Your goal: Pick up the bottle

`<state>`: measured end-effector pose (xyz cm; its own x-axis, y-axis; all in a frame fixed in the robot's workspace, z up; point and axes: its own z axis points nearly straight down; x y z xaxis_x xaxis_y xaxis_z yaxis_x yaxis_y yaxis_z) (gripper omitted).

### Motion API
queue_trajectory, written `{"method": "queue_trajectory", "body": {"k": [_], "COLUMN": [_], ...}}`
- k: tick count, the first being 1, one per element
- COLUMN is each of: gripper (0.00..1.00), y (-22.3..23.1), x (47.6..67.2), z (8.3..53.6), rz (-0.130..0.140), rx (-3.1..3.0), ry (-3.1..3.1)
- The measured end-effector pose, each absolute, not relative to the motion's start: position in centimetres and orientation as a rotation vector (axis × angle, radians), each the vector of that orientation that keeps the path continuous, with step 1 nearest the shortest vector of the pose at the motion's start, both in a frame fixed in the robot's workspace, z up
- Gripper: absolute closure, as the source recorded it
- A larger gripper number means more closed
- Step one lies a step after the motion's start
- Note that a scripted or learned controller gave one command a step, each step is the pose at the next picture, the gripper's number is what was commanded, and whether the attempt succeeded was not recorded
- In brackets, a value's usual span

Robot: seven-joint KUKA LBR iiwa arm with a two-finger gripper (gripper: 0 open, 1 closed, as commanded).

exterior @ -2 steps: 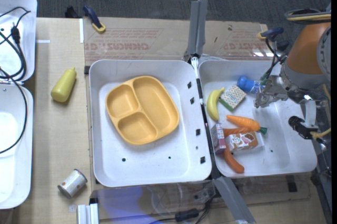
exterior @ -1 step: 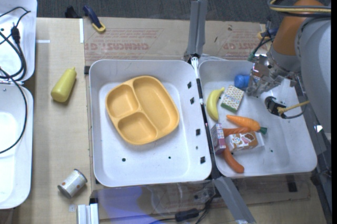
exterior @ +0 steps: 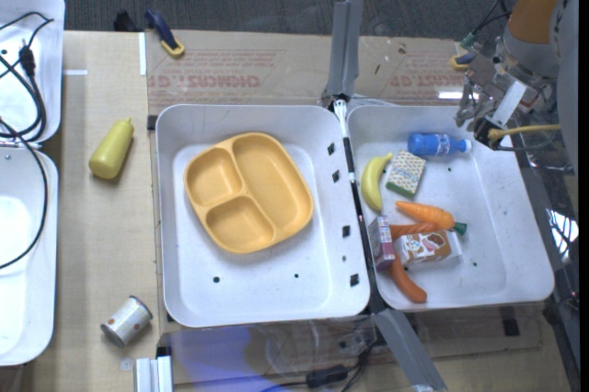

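A: Fingers status? Gripper [exterior: 479, 112] is at the far right corner of the right bin [exterior: 515, 224]; can't tell from the camera view if they're spread or closed, too much clutter around the wrist.

B: Nothing visibly between them. Blue bottle [exterior: 439, 144] lies on its side in the right bin's far part, just left of the gripper, apart from it.

A: Neighbours?

B: Banana [exterior: 371, 181] and a green-white packet [exterior: 406, 174] just near of the bottle. Carrots [exterior: 425, 214] and a small carton [exterior: 426, 247] nearer still.

A: Left bin [exterior: 175, 224]?

B: Yellow divided plate [exterior: 248, 191]. On the bench left of it: yellow mustard bottle [exterior: 111, 149], far; small can [exterior: 126, 319], near.
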<state>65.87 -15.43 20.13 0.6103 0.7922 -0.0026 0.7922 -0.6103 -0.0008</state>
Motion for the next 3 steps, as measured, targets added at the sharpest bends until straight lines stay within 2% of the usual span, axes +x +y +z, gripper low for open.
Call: {"method": "queue_trajectory", "body": {"k": [1, 2, 3], "gripper": [0.00, 0.00, 1.00], "y": [-15.4, -13.0, -12.7], "x": [65.9, 65.5, 65.5], "z": [20.1, 9.2, 10.1], "rz": [-0.005, -0.004, -0.007], "rx": [2.819, 2.886, 2.886], "ry": [1.386, 1.239, 1.250]}}
